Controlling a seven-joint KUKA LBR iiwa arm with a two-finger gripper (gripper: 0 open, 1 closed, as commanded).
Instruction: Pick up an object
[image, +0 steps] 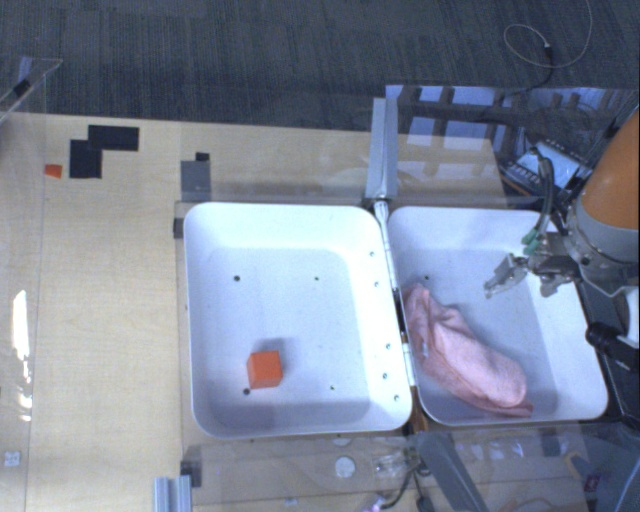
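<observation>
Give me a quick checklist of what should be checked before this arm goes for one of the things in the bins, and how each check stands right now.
1. Something to pick: ok. A pink cloth lies in the right bin; an orange block sits in the left bin.
2. Gripper carries nothing: ok, nothing between its fingers.
3. Fingers open for a grasp: ok, they look spread.
4. Gripper over a target: not ok. It hangs above bare bin floor, up and right of the cloth.
5. Cloth clear of walls: not ok, its left edge lies against the divider side.
6. Block easy to reach: cannot tell; it is in the far bin.
</observation>
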